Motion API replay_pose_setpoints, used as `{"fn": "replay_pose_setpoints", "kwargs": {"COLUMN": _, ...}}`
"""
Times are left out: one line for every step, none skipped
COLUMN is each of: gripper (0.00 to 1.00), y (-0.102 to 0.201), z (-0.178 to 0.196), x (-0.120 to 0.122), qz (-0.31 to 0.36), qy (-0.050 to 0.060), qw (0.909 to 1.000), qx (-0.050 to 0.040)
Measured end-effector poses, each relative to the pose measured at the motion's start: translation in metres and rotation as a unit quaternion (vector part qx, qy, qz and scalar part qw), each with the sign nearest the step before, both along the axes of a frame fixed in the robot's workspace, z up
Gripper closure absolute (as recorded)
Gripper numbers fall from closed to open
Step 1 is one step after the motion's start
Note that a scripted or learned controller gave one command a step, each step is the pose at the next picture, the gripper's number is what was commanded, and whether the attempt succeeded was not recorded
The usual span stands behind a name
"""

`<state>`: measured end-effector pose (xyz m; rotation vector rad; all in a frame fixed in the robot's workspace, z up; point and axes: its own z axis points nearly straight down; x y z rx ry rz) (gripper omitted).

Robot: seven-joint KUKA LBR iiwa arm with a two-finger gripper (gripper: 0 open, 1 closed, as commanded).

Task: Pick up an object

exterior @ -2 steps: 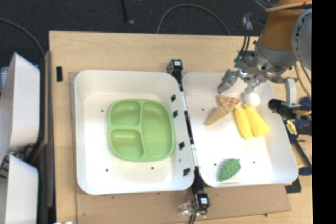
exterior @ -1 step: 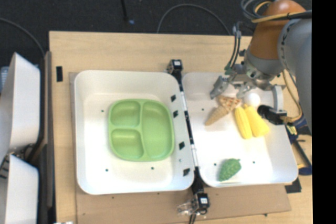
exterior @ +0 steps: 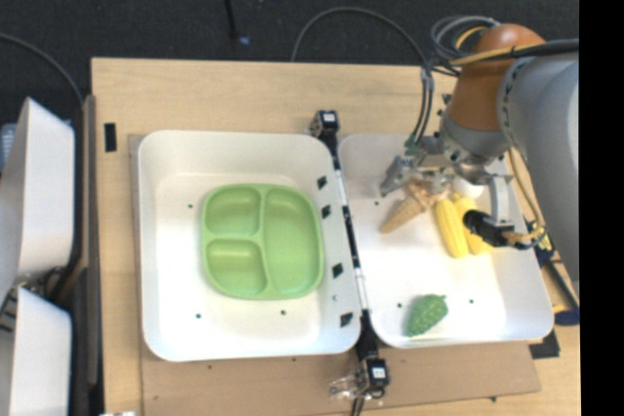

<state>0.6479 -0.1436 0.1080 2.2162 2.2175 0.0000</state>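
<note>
- Broccoli (exterior: 426, 315) sits nearest, a green floret by the front wall of the right bin (exterior: 517, 312), well apart from the arm.
- Corn (exterior: 450, 227) lies mid-bin, with a tan cone (exterior: 407, 207) just beside it, under the gripper (exterior: 421, 172).
- Risk: with both pieces crowded together, a closing grasp could likely catch two, or nudge the cone aside.
- Gripper finger state cannot be told; nothing shows between them.
- Arm reaches in from the right, wrist bent down over the bin's far half.
- Green tray (exterior: 261, 241) lies in the left bin (exterior: 166, 209).
</note>
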Motion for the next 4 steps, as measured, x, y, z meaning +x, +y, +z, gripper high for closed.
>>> {"fn": "replay_pose_setpoints", "kwargs": {"gripper": 1.00, "y": -0.001, "z": 0.016, "x": 0.002, "qz": 0.000, "qy": -0.004, "qw": 1.0000, "qx": -0.0003}}
{"fn": "replay_pose_setpoints", "kwargs": {"gripper": 1.00, "y": -0.005, "z": 0.082, "x": 0.005, "qz": 0.000, "qy": -0.002, "qw": 1.0000, "qx": 0.0011}}
{"fn": "replay_pose_setpoints", "kwargs": {"gripper": 1.00, "y": -0.005, "z": 0.126, "x": 0.009, "qz": 0.001, "qy": 0.000, "qw": 1.0000, "qx": 0.0016}}
{"fn": "replay_pose_setpoints", "kwargs": {"gripper": 1.00, "y": -0.006, "z": 0.181, "x": 0.010, "qz": 0.001, "qy": -0.002, "qw": 1.0000, "qx": 0.0012}}
